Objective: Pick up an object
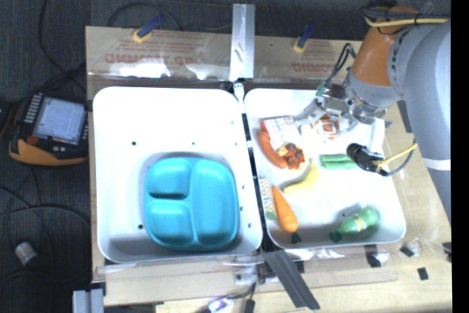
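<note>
Two white bins sit side by side on the tabletop [102, 55]. The left bin [117, 113] carries a turquoise divided tray [192, 203] near its front edge. The right bin [388, 190] carries the candidate objects: a red-and-white packet [280, 128] toward the back left, an orange sausage-like piece [270, 150] along the left wall, a small dark-red item [293, 152] touching it, a yellow banana [304, 180] at the centre, a green stick [336, 160] to its right, an orange carrot [284, 209] at the front left, and a green vegetable toy [357, 221] at the front right corner.

The claw [331, 113] hangs over the back of the right bin, just beside the packet; a small red-and-white object [327, 127] lies directly under it. Whether the claw is open or closed cannot be told, nor whether that object is held.

Handling, as a judgement: the items look like light, stiff plastic toy foods with smooth, probably slippery skins. Rounded pieces such as the banana or carrot would best be taken across the narrow middle; the packet lies flat and offers little to pinch.

Obstacles: the sausage piece and dark-red item touch, so one may be dragged with the other. The bin's back wall stands close to the claw, and a black cable fitting [360, 155] hangs near the green stick.
</note>
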Tool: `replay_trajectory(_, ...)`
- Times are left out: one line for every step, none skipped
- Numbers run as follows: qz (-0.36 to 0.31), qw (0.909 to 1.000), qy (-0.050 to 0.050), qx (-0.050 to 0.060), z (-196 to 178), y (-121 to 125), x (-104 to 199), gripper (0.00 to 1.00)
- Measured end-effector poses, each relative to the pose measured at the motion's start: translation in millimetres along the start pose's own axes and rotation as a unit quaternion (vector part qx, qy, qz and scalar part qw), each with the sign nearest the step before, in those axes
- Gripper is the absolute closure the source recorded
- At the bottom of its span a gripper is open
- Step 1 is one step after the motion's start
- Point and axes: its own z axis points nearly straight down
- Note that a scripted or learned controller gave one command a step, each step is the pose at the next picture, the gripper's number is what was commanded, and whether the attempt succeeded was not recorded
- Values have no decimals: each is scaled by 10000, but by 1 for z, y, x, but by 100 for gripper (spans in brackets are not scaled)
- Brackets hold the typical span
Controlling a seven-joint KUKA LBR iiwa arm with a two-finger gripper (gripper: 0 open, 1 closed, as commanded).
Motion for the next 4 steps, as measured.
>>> replay_trajectory(373,9993,49,-82,8,5,-18,0)
replay_trajectory(294,9994,7,158,-120,-22,-57,0)
replay_trajectory(-116,9999,43,-20,-3,-17,-55,0)
replay_trajectory(-2258,9741,-55,-113,7,6,-26,0)
